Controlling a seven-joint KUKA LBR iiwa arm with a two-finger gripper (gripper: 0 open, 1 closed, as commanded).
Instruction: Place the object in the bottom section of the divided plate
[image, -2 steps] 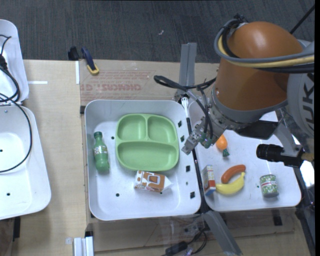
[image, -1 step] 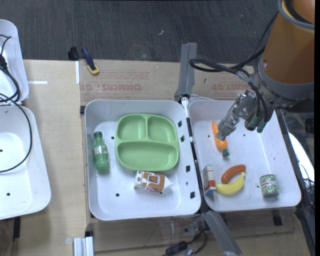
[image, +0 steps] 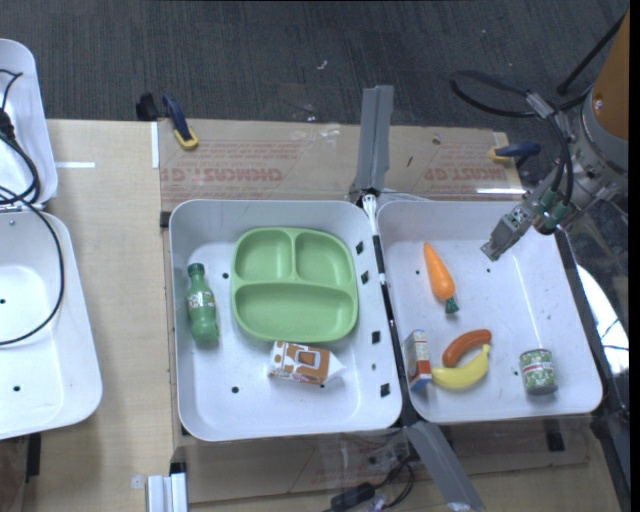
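Note:
A green divided plate (image: 296, 285) lies in the left bin, its large bottom section facing the front. In the right bin lie an orange carrot (image: 438, 273), a red sausage (image: 466, 346), a yellow banana (image: 463, 372), a small carton (image: 417, 359) and a green can (image: 538, 371). My gripper (image: 508, 236) hangs over the back right part of the right bin, to the right of the carrot and apart from it. Nothing is between its fingers.
A green bottle (image: 202, 305) lies left of the plate and a brown and white carton (image: 300, 363) lies in front of it. A grey divider post (image: 374, 140) stands between the bins at the back. A white tub (image: 30, 330) with a black cable sits far left.

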